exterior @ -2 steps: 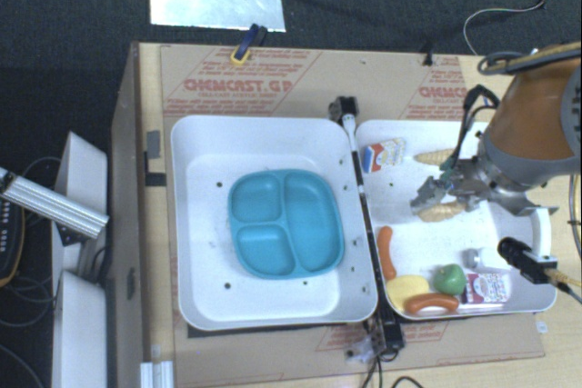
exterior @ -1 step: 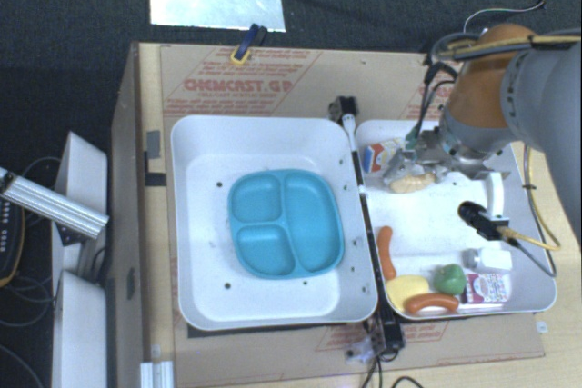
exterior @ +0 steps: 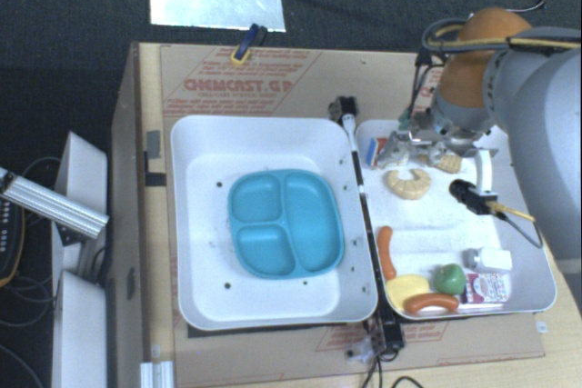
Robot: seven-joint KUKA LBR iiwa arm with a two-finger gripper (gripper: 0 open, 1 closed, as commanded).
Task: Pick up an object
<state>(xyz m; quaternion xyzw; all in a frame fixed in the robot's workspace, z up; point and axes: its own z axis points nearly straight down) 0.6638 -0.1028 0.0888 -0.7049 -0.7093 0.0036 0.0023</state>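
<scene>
My gripper point(exterior: 406, 147) is low over the far end of the right bin point(exterior: 536, 286), on the arm reaching in from the right. Just in front of it lies a pale croissant-shaped pastry point(exterior: 409, 184). A tan bread-like piece point(exterior: 447, 164) lies at its right side, and a small blue and red item point(exterior: 370, 152) at its left by the bin wall. Nothing shows between the gripper and these things that tells of a hold.
The right bin's near end holds an orange sausage point(exterior: 387, 252), a yellow piece point(exterior: 409, 288), a green fruit point(exterior: 446, 278), a hot dog point(exterior: 427, 305) and a white, red-labelled carton point(exterior: 487, 287). The left bin point(exterior: 195, 195) holds a blue divided tray point(exterior: 285, 223).
</scene>
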